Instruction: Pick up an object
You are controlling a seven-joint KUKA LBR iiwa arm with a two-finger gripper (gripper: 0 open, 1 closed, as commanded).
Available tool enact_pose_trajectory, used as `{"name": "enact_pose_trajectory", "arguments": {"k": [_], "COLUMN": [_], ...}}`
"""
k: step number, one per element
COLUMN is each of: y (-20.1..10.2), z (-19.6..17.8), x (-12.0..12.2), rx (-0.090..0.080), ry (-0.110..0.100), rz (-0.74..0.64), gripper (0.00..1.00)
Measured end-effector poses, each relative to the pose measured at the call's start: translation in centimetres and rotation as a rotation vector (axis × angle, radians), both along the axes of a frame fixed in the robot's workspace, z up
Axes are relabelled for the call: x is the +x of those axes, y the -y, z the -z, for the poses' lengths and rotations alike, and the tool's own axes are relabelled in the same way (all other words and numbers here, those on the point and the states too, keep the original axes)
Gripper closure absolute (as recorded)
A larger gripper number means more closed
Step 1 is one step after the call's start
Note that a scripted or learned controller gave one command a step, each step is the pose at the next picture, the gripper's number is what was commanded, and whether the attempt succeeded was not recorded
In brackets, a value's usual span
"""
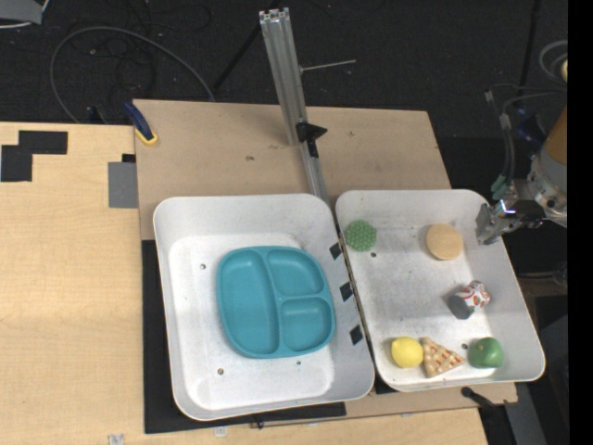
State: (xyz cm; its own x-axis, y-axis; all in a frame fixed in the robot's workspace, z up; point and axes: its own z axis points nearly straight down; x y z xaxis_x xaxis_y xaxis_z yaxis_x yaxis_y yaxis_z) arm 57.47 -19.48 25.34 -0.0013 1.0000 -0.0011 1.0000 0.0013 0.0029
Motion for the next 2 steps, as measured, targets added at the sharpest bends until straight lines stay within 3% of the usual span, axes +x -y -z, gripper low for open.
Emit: {"name": "enact_pose_trajectory", "arguments": {"k": [2], "y": [-11.2], "z": [-0.8], "x": [0.0], "rx": [0.004], "ry": [-0.006], "rz": [-0.004], "gripper": [1.00]}}
